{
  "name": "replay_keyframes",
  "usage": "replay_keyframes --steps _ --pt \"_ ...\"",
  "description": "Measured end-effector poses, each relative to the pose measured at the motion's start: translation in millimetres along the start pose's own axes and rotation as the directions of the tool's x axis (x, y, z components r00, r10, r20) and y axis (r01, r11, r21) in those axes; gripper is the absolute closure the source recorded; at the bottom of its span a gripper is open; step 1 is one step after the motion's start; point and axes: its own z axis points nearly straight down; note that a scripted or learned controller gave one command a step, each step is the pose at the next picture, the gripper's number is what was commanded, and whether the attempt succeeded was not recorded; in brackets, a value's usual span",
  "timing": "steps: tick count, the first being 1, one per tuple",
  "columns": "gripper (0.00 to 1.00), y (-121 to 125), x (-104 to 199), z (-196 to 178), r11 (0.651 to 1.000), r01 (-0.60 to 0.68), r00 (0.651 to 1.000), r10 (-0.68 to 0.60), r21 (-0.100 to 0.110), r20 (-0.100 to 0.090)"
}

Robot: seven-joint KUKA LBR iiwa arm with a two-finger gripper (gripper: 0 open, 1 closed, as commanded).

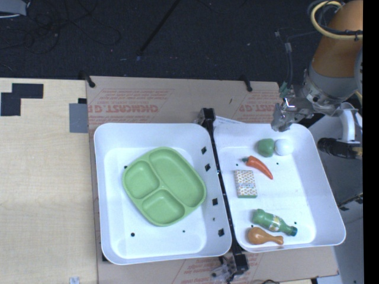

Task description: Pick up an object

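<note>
Objects for picking: six, all in the right bin [323, 206]. One green ball [265, 147] and one white ball [284, 147], touching, near the far edge. One orange carrot [259, 166] just below them. One patterned small box [245, 183] near the bin's left wall. One green bottle [273, 222] and one tan gourd-shaped piece [263, 236], lying side by side near the front rim.

Left bin [112, 218]: one green three-compartment plate [163, 185], set at a slant in the middle.

Open room: the right half of the right bin's floor is bare; a margin runs all around the plate.

Arm: enters from upper right, orange band above the wrist. Gripper [280, 123] hangs over the right bin's far rim, just above the two balls. Cannot tell whether it is apart or together; nothing visible in it.
</note>
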Motion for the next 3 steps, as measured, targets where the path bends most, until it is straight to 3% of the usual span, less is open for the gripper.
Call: replay_keyframes --steps 3 --pt "1.00 -9.1 150.8 28.1 1.000 0.003 1.000 -0.003 0.007 -0.002"
